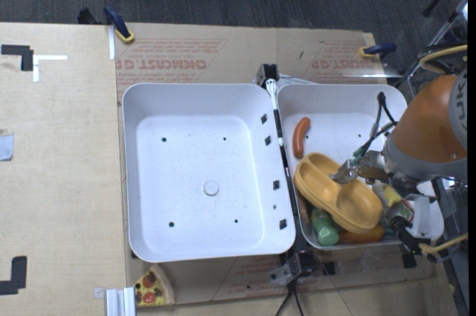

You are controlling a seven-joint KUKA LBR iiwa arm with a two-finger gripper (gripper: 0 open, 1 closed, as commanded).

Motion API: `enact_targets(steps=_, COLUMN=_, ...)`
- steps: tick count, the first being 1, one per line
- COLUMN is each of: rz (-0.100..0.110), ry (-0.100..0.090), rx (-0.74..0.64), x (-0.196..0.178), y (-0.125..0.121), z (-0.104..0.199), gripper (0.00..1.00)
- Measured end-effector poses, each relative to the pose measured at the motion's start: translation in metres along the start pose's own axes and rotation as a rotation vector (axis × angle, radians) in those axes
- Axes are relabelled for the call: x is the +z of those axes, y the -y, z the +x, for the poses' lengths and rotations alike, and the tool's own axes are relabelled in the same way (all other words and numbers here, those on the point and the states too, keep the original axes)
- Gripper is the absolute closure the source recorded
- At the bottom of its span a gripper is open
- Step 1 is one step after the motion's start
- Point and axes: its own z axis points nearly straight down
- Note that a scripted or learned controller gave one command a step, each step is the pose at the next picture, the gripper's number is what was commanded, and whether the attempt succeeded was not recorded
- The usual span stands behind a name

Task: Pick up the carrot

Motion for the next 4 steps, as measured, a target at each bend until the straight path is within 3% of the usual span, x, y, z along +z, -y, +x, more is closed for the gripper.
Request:
enact_targets(steps=1, rz=0.016, ry=0.012, rx=0.113, x=0.005, y=-0.012, z=0.025, gripper=0.0)
enact_targets(steps=2, rz=0.033, ry=-0.005, rx=0.087, x=0.009, y=-0.016, z=-0.03, gripper=0.0)
enact_targets(steps=3, rz=0.044, ry=0.014, rx=0.415, x=0.014, y=-0.037, z=0.021, gripper=0.0)
enact_targets(steps=4, rz=0.031, ry=0.014, rx=0.614, x=0.009, y=-0.005, z=-0.039, gripper=0.0)
